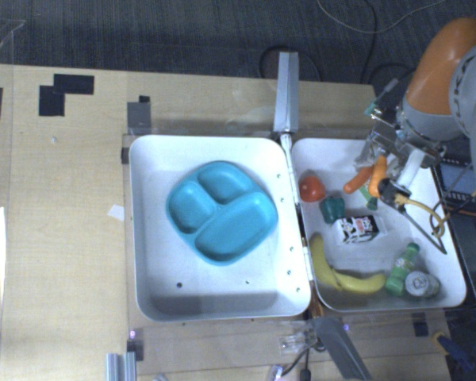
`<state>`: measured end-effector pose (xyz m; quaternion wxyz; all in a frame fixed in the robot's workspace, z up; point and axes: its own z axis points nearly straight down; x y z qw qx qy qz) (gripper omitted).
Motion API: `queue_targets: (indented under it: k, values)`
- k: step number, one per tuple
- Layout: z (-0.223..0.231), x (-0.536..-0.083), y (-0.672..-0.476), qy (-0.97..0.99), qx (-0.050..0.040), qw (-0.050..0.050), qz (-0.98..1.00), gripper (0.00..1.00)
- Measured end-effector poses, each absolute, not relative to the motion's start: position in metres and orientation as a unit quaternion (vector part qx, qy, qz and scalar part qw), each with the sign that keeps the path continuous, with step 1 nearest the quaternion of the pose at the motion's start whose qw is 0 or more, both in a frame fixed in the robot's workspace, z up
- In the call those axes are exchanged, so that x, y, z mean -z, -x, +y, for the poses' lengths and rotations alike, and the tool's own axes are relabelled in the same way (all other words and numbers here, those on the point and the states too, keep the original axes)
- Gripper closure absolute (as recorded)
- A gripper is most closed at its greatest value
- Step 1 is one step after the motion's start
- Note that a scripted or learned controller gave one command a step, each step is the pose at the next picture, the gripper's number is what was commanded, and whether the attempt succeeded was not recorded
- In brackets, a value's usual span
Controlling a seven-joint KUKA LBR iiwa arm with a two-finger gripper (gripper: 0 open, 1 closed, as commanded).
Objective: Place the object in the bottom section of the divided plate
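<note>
Your gripper (378, 175) sits over the upper part of the right bin (452, 288), and an orange carrot (363, 176) lies between its fingers, so it is gripping the carrot. You can see one end of the carrot poking out toward the bin's middle.

Just left of the gripper you have a red tomato (310, 187), and a small teal cup (332, 208) lies close below-left of it. Directly below the gripper lies a black-and-white carton (357, 228). Farther below, well apart from it, a banana (341, 273) curves along the bin's near wall, with a green bottle (400, 268) and a can (420, 285) beside it.

The blue divided plate (222, 211) lies well to the gripper's left, in the left bin (155, 292), with its large bottom section (236, 230) bare. The double wall between the bins stands between the gripper and the plate. White floor rings the plate on all sides.
</note>
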<state>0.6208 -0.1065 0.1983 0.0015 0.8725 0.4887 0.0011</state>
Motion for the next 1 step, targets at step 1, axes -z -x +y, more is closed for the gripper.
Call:
queue_targets:
  k: [1]
  values:
    - [-0.005,-0.2062,-0.6193,-0.872,-0.0017,0.0,0.489,1.0]
